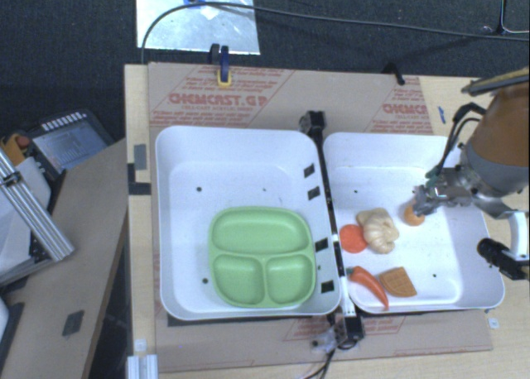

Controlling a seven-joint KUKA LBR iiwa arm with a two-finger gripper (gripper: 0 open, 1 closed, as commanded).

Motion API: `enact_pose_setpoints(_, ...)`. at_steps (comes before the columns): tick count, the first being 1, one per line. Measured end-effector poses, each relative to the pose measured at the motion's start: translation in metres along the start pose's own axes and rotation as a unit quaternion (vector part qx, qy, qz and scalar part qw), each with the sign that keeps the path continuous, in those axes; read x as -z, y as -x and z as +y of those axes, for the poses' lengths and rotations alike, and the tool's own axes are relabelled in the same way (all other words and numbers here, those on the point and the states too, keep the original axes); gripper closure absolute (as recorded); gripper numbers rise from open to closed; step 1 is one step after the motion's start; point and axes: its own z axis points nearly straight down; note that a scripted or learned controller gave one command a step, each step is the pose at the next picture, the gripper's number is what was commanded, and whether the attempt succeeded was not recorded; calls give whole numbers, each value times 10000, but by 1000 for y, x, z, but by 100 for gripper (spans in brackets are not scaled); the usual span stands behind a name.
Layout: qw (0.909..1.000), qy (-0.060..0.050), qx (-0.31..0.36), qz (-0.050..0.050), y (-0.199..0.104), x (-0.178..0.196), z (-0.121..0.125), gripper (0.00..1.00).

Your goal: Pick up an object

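Cardboard covers the counter (248, 92) under 2 white bins, and in the right bin (447, 286) a small orange piece (411, 217) is seen touching the end effector (424, 202), just below-left, grip state undeterminable.

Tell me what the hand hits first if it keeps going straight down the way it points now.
Most likely the small orange piece in the right bin: the hand sits right over it. Depth is unclear from this slanted view, so it may already be touching.
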Motion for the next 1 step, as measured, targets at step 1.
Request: enact_pose_setpoints(1,10000,-12,0,5,0,19,1,100)
